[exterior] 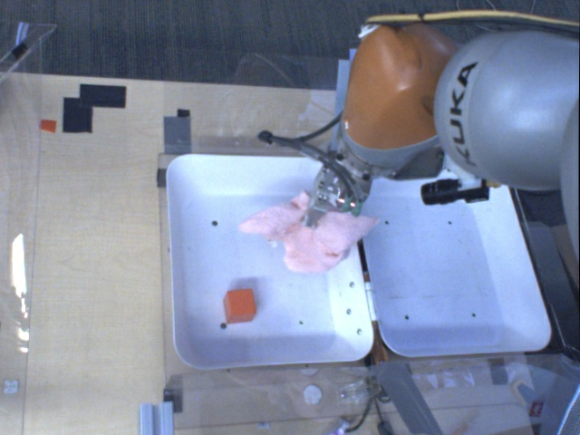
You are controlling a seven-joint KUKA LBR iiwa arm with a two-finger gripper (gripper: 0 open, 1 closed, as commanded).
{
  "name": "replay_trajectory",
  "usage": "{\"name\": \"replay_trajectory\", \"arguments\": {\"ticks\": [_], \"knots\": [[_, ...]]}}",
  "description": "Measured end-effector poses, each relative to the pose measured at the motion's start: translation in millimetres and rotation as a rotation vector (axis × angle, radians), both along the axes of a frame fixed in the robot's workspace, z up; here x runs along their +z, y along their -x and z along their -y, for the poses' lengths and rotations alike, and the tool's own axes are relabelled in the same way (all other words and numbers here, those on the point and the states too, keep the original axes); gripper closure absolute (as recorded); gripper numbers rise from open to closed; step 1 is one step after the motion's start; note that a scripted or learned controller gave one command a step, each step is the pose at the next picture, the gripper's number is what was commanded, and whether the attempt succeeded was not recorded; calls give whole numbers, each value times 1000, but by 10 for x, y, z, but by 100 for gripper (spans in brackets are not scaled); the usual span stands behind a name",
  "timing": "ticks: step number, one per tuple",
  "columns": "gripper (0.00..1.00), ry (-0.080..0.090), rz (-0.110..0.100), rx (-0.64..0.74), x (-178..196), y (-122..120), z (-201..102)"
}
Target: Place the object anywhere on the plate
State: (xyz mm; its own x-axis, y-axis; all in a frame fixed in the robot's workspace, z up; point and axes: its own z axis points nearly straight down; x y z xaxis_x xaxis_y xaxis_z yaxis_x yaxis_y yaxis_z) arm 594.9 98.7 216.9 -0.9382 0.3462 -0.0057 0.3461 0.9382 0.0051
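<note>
Left bin (195,243): pink cloth (308,234) under my tool (319,208), orange cube (240,305) further off. Tool grip state unclear, fingertips hidden against cloth.

This is a robotics lab or test cell. A large grey and orange KUKA arm (453,89) reaches over two shallow white bins (190,243) set side by side on a pale wooden bench (91,270). Left of the bins, black tape marks (91,105) sit on the bench; beyond them lies dark carpet (181,16).
</note>
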Motion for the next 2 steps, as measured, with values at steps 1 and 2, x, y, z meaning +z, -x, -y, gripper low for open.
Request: {"name": "replay_trajectory", "arguments": {"ticks": [1,2], "knots": [[100,2,5,354,92,158,-266],[0,2,5,354,93,158,-266]]}}
